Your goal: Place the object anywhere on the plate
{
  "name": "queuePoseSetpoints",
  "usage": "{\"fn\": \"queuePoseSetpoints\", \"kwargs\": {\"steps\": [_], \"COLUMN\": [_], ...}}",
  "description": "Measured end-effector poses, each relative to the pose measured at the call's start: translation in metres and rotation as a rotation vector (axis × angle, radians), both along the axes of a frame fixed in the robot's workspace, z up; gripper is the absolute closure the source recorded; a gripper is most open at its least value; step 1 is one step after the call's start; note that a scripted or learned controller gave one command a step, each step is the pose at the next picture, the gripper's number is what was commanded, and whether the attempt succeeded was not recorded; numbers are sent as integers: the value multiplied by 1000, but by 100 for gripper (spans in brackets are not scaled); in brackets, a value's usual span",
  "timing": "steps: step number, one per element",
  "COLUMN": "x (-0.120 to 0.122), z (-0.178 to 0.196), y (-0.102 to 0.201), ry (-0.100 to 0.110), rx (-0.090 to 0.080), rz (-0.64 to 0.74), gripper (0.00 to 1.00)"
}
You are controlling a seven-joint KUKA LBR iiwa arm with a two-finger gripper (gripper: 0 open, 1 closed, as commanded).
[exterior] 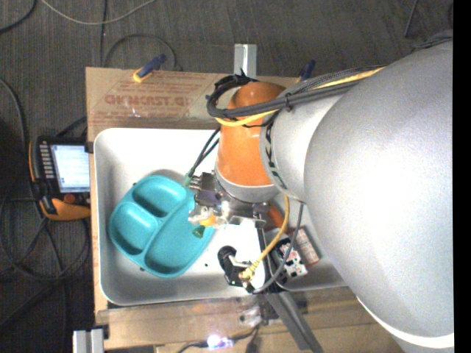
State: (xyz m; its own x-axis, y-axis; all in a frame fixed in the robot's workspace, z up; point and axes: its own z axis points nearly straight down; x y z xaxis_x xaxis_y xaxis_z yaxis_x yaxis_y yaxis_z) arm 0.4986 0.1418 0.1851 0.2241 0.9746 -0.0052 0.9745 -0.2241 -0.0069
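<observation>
Arm over the teal plate in the left bin

You see one teal plate (158,230) with divided compartments, lying slantwise in the left white bin (118,160), its long axis running upper-left to lower-right. The hand (204,215) hangs above the plate's right edge; a small green-and-yellow bit shows there, but whether the hand is apart, together, or clamped on it, you cannot tell.

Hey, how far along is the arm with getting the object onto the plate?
Done: the arm is over the left bin, with its gripper at the right edge of the teal plate. In hand: something small and green-yellow shows at the gripper's tip, right at the plate's rim; whether it is gripped or already resting there is hard to tell. Left: confirming the object lies on the plate.
</observation>
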Motion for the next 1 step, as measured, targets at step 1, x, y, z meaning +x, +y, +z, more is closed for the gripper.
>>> {"fn": "queuePoseSetpoints", "kwargs": {"steps": [1], "x": [0], "z": [0], "y": [0], "ry": [0], "rx": [0], "rz": [0], "gripper": [0]}}
